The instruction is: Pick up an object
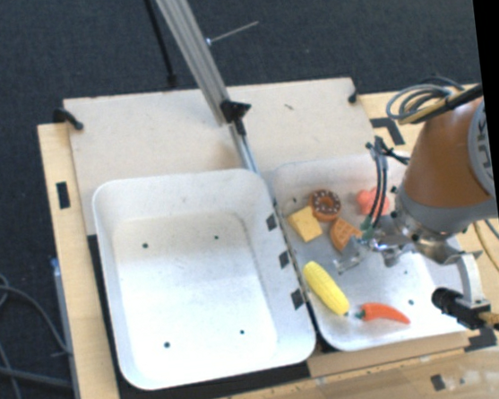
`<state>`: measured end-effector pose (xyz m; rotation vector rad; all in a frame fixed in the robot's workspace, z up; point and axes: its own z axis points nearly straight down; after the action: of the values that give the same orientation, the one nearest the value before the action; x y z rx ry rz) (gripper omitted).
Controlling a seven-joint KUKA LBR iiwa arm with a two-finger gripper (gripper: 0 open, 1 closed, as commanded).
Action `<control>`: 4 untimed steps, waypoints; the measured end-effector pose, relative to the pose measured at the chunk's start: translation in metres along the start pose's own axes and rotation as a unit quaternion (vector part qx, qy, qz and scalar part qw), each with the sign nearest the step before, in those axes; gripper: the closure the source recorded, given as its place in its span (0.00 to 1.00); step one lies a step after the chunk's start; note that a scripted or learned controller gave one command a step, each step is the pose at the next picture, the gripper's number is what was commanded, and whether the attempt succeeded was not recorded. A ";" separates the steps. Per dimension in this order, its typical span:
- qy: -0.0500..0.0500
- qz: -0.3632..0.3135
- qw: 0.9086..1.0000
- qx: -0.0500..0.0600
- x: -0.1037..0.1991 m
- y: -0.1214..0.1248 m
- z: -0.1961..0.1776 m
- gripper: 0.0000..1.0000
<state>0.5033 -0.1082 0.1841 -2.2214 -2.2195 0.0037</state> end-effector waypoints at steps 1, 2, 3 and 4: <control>0.000 0.000 1.000 0.000 0.004 0.000 0.043 0.00; 0.000 0.003 1.000 -0.005 0.002 0.003 0.030 1.00; 0.000 -0.002 1.000 -0.005 0.004 0.000 -0.016 1.00; -0.001 -0.002 1.000 -0.005 0.004 0.011 -0.067 1.00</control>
<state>0.5148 -0.1038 0.2508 -2.2221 -2.2297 -0.0062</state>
